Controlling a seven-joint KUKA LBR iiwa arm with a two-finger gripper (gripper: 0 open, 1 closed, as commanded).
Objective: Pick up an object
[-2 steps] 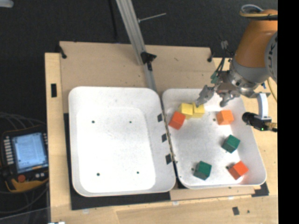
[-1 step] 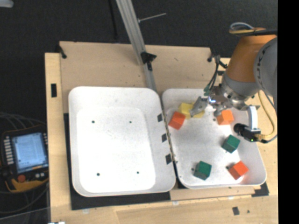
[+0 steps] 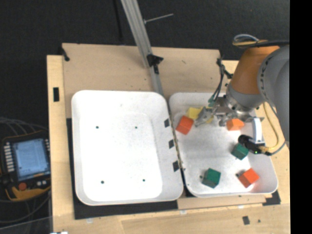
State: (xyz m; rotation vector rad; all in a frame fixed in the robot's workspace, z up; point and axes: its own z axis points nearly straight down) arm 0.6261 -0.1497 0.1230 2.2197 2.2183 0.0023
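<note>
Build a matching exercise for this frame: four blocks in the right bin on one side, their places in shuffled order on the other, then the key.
Things:
1. yellow block
2. green block at the bin's near side
3. orange block beside the yellow one
4. orange-red block

Places:
A. near right corner of the right bin
B. by the divider, at the bin's left edge
C. far part of the bin, just left of the gripper
D. near edge, around the middle

Pairs: 1-C, 2-D, 3-B, 4-A
</note>
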